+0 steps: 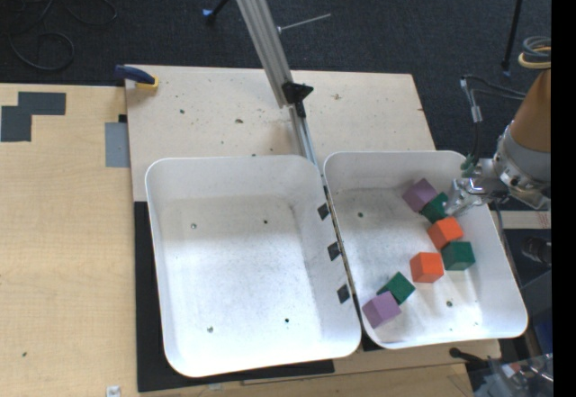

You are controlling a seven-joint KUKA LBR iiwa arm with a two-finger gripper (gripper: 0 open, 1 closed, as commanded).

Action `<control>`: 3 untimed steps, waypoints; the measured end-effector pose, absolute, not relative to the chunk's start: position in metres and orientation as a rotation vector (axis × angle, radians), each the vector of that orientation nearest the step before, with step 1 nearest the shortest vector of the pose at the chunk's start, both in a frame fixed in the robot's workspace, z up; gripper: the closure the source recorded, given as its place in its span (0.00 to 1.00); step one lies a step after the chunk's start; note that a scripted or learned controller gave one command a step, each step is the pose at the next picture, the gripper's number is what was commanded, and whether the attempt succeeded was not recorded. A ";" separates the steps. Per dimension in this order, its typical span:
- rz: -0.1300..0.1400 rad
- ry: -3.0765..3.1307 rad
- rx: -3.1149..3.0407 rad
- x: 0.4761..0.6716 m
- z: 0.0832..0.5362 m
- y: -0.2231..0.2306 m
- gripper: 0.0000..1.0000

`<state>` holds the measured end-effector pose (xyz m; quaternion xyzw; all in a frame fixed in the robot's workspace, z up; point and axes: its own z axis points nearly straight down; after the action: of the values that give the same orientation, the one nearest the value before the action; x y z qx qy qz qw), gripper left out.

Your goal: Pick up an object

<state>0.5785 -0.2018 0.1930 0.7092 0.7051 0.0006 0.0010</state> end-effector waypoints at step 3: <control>-0.001 2.230 2.220 0.584 0.233 -0.098 1.00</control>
<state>0.5837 -0.0975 0.2331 0.7055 0.7088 -0.0004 -0.0026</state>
